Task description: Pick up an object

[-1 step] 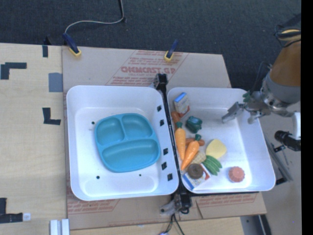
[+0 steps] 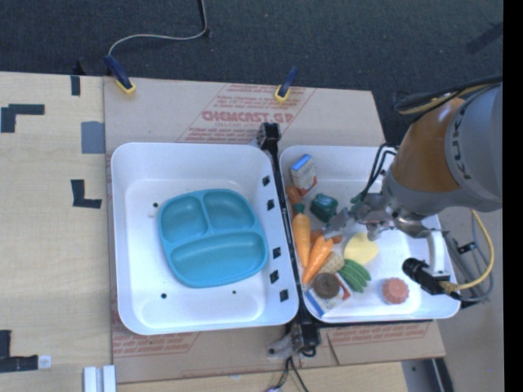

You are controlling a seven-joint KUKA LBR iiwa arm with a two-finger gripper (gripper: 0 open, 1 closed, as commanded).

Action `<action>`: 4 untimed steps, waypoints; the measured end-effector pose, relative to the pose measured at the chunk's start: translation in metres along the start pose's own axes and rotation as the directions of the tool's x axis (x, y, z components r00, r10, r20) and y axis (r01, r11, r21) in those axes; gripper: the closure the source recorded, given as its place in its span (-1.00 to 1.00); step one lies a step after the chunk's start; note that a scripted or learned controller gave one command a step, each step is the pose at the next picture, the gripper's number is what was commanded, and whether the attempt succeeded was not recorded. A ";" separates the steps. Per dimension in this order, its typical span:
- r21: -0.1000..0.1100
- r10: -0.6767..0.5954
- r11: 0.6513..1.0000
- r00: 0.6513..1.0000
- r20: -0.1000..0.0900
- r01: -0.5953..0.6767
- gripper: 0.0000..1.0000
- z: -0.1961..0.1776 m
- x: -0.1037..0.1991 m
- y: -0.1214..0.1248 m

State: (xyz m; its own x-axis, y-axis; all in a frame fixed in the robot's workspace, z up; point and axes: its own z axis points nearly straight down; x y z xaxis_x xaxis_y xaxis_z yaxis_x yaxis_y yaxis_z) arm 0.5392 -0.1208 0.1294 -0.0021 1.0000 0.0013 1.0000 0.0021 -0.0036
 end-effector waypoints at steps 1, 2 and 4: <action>-0.011 0.001 1.000 1.000 0.003 -0.001 -1.00 0.041 0.014 -0.018; -0.010 0.001 1.000 1.000 0.003 -0.001 -1.00 0.043 0.024 -0.053; -0.009 0.002 1.000 1.000 0.003 -0.002 -1.00 0.043 0.010 -0.054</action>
State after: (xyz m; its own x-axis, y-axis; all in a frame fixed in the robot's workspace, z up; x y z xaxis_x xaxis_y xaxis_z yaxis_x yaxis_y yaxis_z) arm 0.4853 -0.1103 0.0863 -0.0004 1.0000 -0.0015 1.0000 0.0004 0.0054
